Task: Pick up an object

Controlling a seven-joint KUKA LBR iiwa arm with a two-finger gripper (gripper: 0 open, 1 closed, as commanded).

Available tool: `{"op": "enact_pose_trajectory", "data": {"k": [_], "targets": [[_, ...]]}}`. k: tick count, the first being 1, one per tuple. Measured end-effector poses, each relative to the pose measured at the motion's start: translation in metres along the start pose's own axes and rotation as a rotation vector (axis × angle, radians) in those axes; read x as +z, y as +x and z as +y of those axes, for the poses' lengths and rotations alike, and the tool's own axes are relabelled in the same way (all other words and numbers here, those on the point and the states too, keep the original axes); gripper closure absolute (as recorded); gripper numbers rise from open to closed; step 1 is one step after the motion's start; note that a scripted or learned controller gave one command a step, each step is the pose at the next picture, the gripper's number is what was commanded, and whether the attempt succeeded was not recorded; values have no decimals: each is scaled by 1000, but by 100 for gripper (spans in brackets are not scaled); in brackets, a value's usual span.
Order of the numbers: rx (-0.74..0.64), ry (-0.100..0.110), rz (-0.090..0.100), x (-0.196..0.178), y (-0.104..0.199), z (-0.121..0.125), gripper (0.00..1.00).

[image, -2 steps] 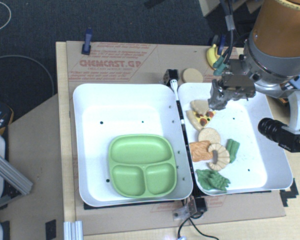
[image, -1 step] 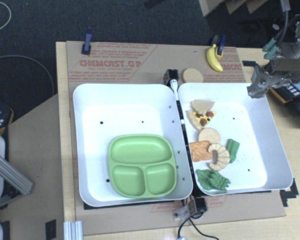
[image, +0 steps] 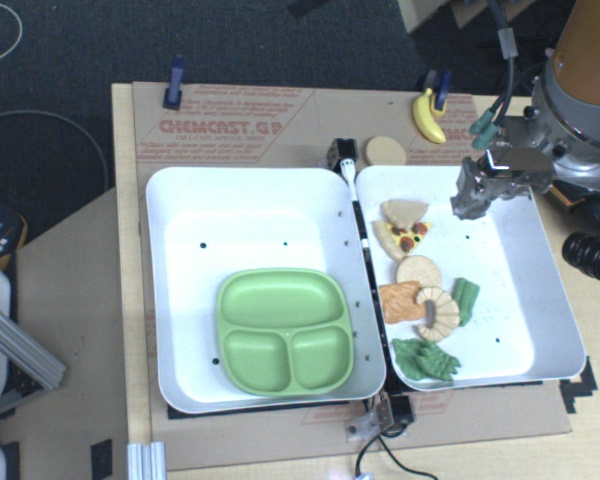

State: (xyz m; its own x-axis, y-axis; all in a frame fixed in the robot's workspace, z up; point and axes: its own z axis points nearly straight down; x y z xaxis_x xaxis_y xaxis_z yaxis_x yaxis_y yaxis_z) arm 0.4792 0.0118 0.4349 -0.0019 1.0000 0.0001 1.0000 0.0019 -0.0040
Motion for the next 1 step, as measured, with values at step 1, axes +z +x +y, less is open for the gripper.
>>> {"op": "enact_pose_trajectory", "data": {"k": [1], "targets": [[-1, 2, 0, 56, 35, 0, 100]]}}
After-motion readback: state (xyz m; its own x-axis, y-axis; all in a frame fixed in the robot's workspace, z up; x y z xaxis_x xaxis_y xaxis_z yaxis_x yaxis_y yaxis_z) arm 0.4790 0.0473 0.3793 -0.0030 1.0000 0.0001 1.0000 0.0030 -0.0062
